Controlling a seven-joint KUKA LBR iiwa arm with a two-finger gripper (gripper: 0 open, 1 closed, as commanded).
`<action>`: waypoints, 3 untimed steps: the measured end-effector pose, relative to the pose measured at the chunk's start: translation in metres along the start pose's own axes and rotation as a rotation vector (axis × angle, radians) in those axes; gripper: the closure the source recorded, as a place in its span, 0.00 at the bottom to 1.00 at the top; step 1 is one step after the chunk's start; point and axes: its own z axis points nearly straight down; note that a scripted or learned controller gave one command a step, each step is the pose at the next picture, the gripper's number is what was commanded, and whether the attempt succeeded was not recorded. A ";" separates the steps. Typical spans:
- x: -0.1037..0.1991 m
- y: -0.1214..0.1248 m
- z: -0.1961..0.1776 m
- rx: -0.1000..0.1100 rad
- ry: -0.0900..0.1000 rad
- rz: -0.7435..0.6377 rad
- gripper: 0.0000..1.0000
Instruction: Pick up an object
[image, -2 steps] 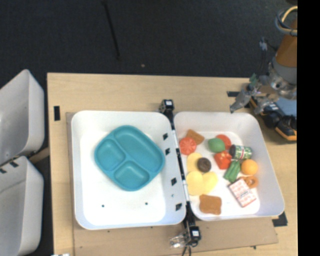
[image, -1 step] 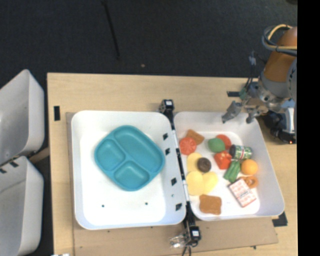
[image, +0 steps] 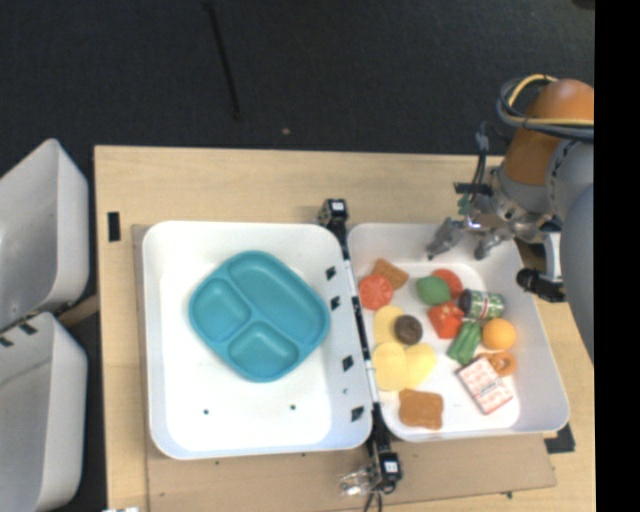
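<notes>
— Item one, nearest: what is hard to read?

— In the right bin (image: 540, 395), toy food lies heaped: a brown toast (image: 421, 407), a pink packet (image: 485, 384), a small can (image: 482, 303) half under its neighbours.

— Left bin (image: 165, 400)?

— One blue divided tray (image: 259, 314).

— Your arm?

— My pincer (image: 464, 240) hangs at the right bin's far edge, fingers splayed wide, holding nothing; my orange band (image: 555, 105) is cut off above.

dark carpeted floor (image: 300, 70) around a wooden bench (image: 250, 180) (light tan)
</notes>
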 end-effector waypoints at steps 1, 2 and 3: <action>-0.001 0.001 0.006 0.004 0.002 -0.002 0.00; -0.004 0.001 -0.001 -0.002 -0.006 -0.003 1.00; 0.000 0.008 -0.063 -0.011 -0.001 -0.002 1.00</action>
